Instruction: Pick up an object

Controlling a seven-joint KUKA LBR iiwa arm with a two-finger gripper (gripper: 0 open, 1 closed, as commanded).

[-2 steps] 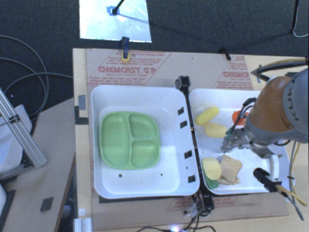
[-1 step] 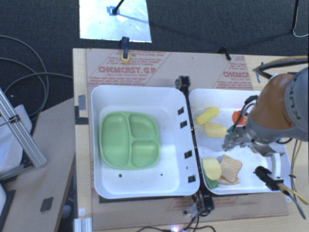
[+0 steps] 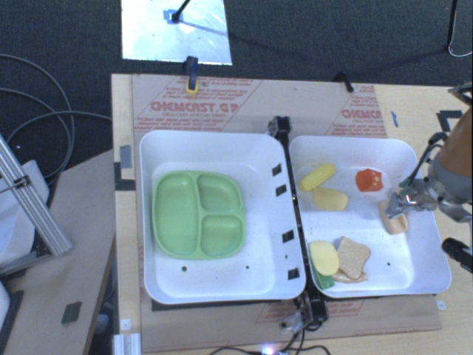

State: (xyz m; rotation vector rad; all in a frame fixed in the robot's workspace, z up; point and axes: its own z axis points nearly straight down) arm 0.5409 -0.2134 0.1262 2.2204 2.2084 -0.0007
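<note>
The left white plastic bin (image 3: pixel 159 272) holds a green three-compartment plate (image 3: pixel 198 214). In the right white bin (image 3: pixel 429 272), the gripper (image 3: pixel 400 204) rests over a small tan food piece (image 3: pixel 396 223) by the right wall; I cannot tell its state.

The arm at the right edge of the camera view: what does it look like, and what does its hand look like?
Only the arm's end shows: a rounded grey body with an orange-tan patch at the top. Thin dark cables run down from it to the hand, a small metallic grey part with pale highlights. A separate black part sits below it.
</note>
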